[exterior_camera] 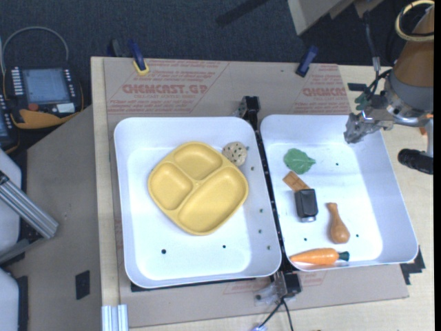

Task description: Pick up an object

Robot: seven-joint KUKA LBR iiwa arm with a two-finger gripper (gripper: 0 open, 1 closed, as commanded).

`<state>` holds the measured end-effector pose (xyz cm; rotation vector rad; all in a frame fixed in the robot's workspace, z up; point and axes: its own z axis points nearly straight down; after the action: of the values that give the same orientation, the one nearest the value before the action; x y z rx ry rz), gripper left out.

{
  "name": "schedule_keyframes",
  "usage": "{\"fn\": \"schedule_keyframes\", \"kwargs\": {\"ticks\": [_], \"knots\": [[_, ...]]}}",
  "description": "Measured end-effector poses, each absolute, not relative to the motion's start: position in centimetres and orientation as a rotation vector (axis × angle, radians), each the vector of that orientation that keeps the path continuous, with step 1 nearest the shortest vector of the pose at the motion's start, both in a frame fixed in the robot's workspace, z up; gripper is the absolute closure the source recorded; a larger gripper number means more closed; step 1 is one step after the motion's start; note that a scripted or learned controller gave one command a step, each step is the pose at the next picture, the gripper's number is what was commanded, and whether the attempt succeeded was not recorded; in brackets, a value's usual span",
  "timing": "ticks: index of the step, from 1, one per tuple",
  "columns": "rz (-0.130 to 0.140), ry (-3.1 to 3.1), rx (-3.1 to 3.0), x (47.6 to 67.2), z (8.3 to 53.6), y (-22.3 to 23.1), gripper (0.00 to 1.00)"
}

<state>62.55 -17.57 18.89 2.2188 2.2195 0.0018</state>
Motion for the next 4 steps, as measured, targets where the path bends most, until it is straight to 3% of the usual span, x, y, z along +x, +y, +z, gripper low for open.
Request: {"fn": "schedule_keyframes", "kwargs": {"ticks": [1, 4], "knots": [[0.004, 2.219, 2.216, 62.7, 23.4, -17.6, 1.00], [-0.001, 2.226, 2.220, 62.9, 23.6, -2.0, 1.00]]}}
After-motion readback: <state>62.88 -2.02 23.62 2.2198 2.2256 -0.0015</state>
